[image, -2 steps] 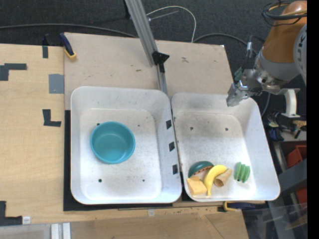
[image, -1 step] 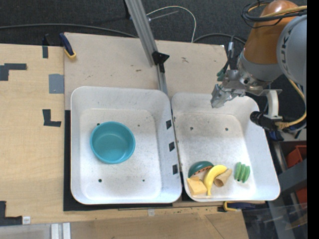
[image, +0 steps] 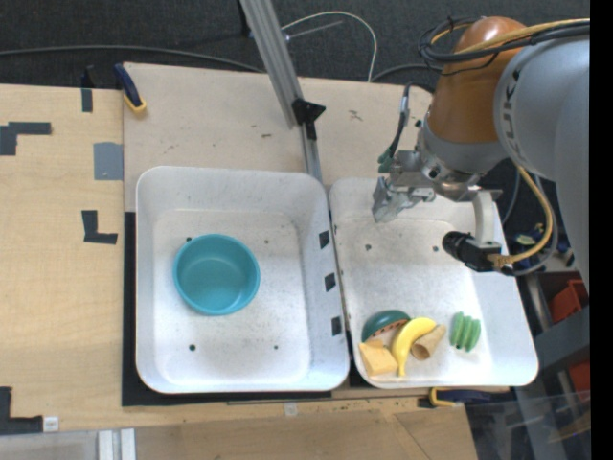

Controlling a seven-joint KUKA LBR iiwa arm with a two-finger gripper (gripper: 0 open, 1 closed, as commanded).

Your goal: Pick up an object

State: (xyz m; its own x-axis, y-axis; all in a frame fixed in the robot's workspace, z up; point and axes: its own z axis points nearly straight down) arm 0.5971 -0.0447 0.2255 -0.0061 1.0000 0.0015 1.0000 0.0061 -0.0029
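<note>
Gripper (image: 393, 202), shown hanging over the far edge of the right bin (image: 498, 286); its metal fingers point down at bare bin floor, nothing lies between them, and how far apart they stand cannot be told from this slant. At the near edge of that bin, in its near left corner, the candidate objects lie bunched together, probably because the shallow sloped wall gathers loose pieces there: a curved yellow banana (image: 412, 341), smooth and plastic-looking, rests across a tan wedge-shaped block (image: 377, 358) and against a dark green rounded piece (image: 387, 322), with a small tan lump (image: 433, 340) touching the banana's other side. Just beside this cluster, toward the bin's right wall, sits a ribbed bright green piece (image: 465, 332), apart from the rest and so likely the easiest to grasp. All of these are well apart from the gripper, so the pick is judged not yet begun. In the left bin (image: 153, 257), near its centre, stands a round teal bowl (image: 216, 274), upright and glossy. Both bins are white, rounded at the corners, and speckled with dark flecks. Beyond them a grey metal post (image: 273, 51) rises from the bench's far edge.
</note>
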